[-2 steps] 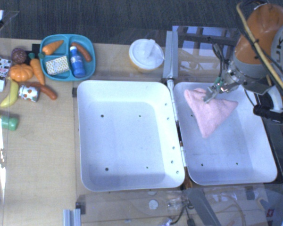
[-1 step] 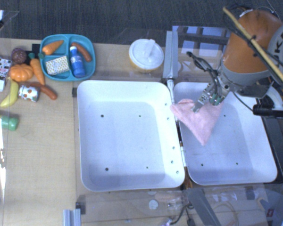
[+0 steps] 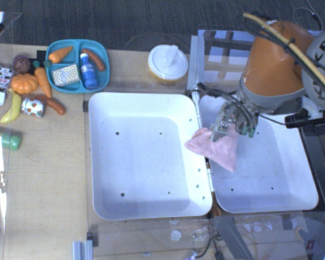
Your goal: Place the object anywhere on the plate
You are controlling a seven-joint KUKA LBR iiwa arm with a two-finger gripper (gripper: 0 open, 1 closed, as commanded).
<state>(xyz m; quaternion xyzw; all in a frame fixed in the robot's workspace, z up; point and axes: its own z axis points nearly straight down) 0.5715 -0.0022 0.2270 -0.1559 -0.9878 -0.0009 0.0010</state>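
1. Arm (image 3: pixel 276 58) reaches in from the right, its orange band above the wrist; the gripper (image 3: pixel 227 130) hangs over the left part of the right bin (image 3: pixel 276 188).
2. Pink cloth (image 3: pixel 215 147) lies crumpled across the divide between the two bins: its left corner rests on the right rim of the left bin (image 3: pixel 141 156), the rest droops into the right bin.
3. Fingers: the gripper tip meets the top edge of the cloth. Whether the fingers are pinched on the fabric or merely touching it, I cannot tell; the tip is small and cluttered with wiring.
4. Blue sectioned plate (image 3: pixel 76 65) sits on the bench beyond the left bin's far-left corner, well apart from the cloth. It carries toy food and a small blue bottle (image 3: pixel 88 70).
5. Other bench items: white lidded cup (image 3: pixel 168 62) behind the bins; toy vegetables (image 3: pixel 35 88) and a banana (image 3: pixel 12 108) left of the plate.
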